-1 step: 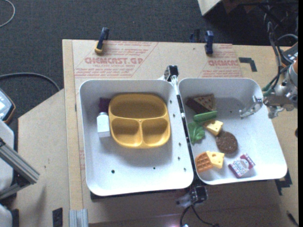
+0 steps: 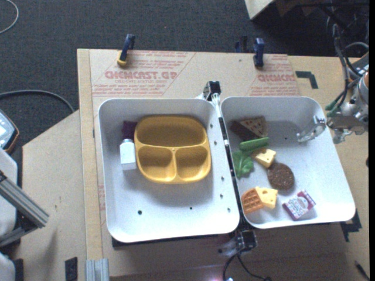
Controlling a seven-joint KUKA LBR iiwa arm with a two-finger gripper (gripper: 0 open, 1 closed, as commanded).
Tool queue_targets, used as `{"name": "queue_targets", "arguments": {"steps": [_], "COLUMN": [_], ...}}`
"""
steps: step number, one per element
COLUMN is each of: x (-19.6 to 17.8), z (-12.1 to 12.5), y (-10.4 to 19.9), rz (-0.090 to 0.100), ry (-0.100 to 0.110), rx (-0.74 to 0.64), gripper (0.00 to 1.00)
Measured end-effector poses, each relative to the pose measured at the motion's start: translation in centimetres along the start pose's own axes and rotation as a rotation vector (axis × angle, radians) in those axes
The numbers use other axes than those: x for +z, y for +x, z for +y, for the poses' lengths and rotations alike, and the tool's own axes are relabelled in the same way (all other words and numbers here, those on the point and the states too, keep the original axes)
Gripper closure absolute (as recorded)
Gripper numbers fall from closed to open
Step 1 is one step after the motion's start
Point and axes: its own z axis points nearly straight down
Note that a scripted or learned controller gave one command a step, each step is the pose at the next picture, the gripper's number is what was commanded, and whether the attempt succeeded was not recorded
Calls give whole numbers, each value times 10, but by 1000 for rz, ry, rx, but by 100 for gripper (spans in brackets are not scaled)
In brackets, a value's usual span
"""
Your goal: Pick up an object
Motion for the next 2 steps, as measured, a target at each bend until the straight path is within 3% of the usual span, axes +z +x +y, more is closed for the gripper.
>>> {"name": "queue_targets", "arguments": {"steps": [2], "x": [104], "z": [0], "y": [-9], "rz": [2], "ry": [6], "rx": [0], "gripper": [0]}}
